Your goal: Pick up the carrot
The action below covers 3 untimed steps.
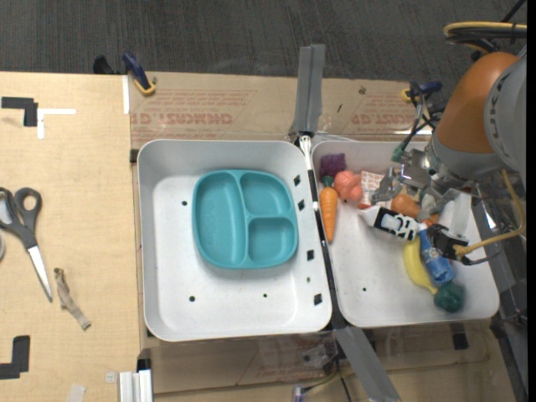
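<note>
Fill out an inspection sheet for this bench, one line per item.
Surface: two white bins, left bin and right bin, on a cardboard-lined bench.
Job's things: carrot lies in the right bin against its left wall, untouched.
Clutter: teal divided plate in the left bin; banana, purple piece and other small toys in the right bin.
Grippers: gripper over the right bin's far right part, apart from the carrot.
Cables: yellow cable on the arm.
Surroundings: scissors on the wooden board to the left.
</note>
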Available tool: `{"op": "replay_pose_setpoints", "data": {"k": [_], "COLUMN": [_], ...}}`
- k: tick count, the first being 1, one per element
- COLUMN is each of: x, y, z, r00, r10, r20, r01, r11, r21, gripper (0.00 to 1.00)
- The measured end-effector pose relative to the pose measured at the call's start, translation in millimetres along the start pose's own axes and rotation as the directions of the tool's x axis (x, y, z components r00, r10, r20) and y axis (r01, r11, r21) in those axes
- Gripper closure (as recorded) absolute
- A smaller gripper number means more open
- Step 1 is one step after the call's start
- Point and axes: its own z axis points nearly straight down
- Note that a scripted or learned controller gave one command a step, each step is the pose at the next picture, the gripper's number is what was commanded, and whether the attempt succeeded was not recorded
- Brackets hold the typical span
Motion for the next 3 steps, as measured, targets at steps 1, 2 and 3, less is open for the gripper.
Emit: {"op": "replay_pose_setpoints", "data": {"k": [1,2,3], "x": [-32,18,80], "y": [47,61,-1], "z": [62,62,-33], "r00": [0.977,0.894,0.854], "r10": [0.215,0.448,0.520], "r20": [-0.004,-0.007,-0.002], "r01": [-0.215,-0.448,-0.520], "r11": [0.976,0.894,0.854], "r21": [-0.009,-0.007,-0.001], "gripper": [0.00,0.00,0.00]}}
